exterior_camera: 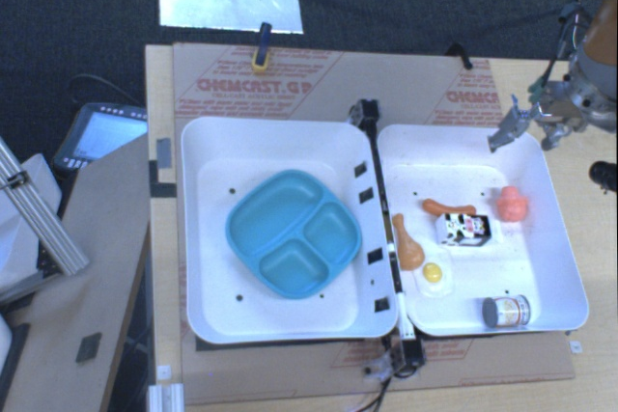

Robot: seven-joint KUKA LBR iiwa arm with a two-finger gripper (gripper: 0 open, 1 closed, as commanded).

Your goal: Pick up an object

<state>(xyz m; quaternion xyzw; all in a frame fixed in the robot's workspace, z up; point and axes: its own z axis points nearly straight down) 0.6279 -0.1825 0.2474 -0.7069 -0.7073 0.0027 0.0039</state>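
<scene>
**A:** Where is the gripper, and what is it doing?

**B:** The gripper (527,128) hangs at the upper right, over the far right corner of the right bin (560,236); its two grey fingers (506,132) are spread apart with nothing between them; it touches none of the objects.

**A:** What could it pick up?

**B:** Everything loose is in the right bin; a pink lump (512,204) sits near the right wall, nearest the gripper; an orange sausage shape (448,206) lies just left of it, touching the top of a small black and white carton (464,229); an orange drumstick shape (407,246) lies along the dividing wall; a fried egg toy (434,275) is just below it; a small grey can (507,311) lies on its side near the front right corner.

**A:** And open room?

**B:** The far strip of the right bin is bare white floor; the left bin (208,159) holds a blue divided plate (293,233), with bare floor all round it.
</scene>
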